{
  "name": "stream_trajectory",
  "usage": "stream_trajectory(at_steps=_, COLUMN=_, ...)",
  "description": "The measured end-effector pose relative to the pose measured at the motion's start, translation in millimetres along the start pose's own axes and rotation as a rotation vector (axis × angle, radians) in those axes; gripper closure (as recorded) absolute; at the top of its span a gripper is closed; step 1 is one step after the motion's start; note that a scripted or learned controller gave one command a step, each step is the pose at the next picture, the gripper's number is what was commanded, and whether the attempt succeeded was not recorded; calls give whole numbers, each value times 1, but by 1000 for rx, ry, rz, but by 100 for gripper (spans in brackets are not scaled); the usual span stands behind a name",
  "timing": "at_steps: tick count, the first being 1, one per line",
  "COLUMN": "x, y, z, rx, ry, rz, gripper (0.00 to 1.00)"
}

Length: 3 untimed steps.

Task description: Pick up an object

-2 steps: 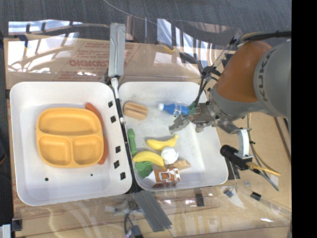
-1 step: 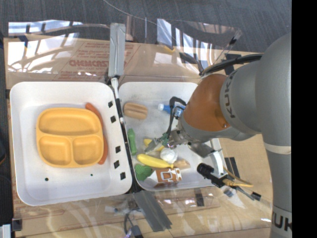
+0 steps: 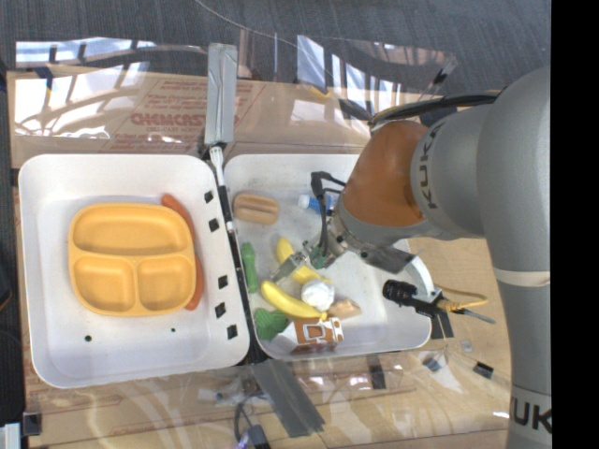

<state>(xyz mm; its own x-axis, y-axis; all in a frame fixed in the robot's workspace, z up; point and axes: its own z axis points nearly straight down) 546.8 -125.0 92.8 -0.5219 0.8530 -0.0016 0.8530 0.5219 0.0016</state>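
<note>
Reaching in from the right, the grey arm (image 3: pixel 487 185) had its gripper (image 3: pixel 312 256) low in the middle of the right bin (image 3: pixel 281 178), right over the clutter there. I couldn't tell how wide the claw stood, and I couldn't make out anything caught in it.

Its tip sat just beside a small yellow piece (image 3: pixel 284 250), with a banana (image 3: pixel 286 299) lying a little nearer and a white ball (image 3: pixel 318 295) touching that banana's right end. A green cucumber (image 3: pixel 249 264) lay along the bin's left wall, and a hot-dog bun (image 3: pixel 255 209) rested at the far left. A green lump (image 3: pixel 271 323) and an orange carton (image 3: pixel 316 332) sat against the near wall, with a tan pastry (image 3: pixel 345 308) just right of the ball. Something blue (image 3: pixel 306 201) peeked out by the wrist on the far side.

Over in the left bin (image 3: pixel 56 325), a yellow divided tray (image 3: pixel 131 211) lay flat, and an orange sausage (image 3: pixel 195 260) curved along its right edge.
</note>
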Motion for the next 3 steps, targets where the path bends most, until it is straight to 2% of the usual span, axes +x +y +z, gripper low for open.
stream_trajectory(at_steps=1, x=-1, y=0, z=-10, rx=0, ry=-1, rz=-4, gripper=100)
stream_trajectory(at_steps=2, x=0, y=0, z=-10, rx=0, ry=-1, rz=-3, gripper=0)
stream_trajectory(at_steps=3, x=-9, y=21, z=1, rx=3, ry=1, rz=329, gripper=0)
